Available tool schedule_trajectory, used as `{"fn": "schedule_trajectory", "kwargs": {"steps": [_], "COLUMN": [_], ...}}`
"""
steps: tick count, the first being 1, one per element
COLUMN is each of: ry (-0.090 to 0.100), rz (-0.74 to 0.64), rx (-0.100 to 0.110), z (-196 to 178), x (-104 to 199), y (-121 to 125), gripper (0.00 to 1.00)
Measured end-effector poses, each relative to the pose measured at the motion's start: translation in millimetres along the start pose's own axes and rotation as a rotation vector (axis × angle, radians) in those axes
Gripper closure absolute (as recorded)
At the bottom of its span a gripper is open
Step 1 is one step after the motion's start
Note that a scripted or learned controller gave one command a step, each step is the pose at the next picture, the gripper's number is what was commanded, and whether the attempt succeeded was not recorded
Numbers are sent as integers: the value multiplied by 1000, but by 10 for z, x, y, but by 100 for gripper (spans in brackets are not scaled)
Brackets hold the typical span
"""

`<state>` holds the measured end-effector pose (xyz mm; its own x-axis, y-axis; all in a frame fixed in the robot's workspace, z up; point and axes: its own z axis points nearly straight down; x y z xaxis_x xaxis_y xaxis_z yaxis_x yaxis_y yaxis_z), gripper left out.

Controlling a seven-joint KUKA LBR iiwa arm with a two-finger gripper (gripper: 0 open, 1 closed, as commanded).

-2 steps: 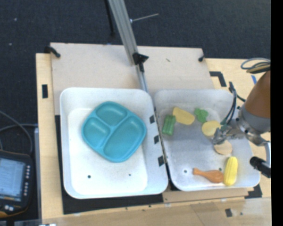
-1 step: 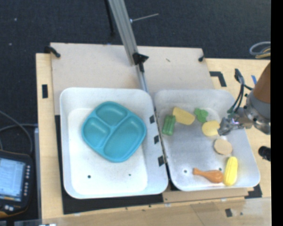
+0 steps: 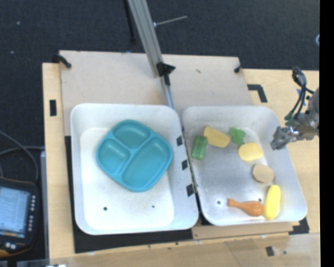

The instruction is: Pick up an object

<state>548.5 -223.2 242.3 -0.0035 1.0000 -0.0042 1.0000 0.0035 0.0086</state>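
Note:
The right bin (image 3: 225, 203) holds several toy foods. A green piece (image 3: 199, 147) lies by its left wall, with a yellow piece (image 3: 216, 137) and a small green piece (image 3: 237, 134) beside it. A round yellow piece (image 3: 250, 151) and a tan round piece (image 3: 263, 173) sit further right. At the front lie an orange drumstick (image 3: 246, 206) and a long yellow piece (image 3: 272, 201). My gripper (image 3: 280, 137) hangs at the right bin's right rim, just right of the round yellow piece, with nothing visible between its fingers.
The left bin (image 3: 89, 210) holds a blue divided plate (image 3: 134, 154). A grey metal pole (image 3: 147, 35) slants up from between the bins at the back. A tablet (image 3: 8, 207) lies off the bench at the left.

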Motion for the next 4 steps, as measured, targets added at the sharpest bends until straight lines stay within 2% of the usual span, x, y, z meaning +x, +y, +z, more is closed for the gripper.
{"fn": "schedule_trajectory", "kwargs": {"steps": [1,2,4], "ry": [3,5,5], "rz": [-1,-5,-4], "rx": [5,5,8], "z": [-205,-274,-153], "x": [-12,560,1561], "y": [11,126,196], "gripper": [100,100,100]}}
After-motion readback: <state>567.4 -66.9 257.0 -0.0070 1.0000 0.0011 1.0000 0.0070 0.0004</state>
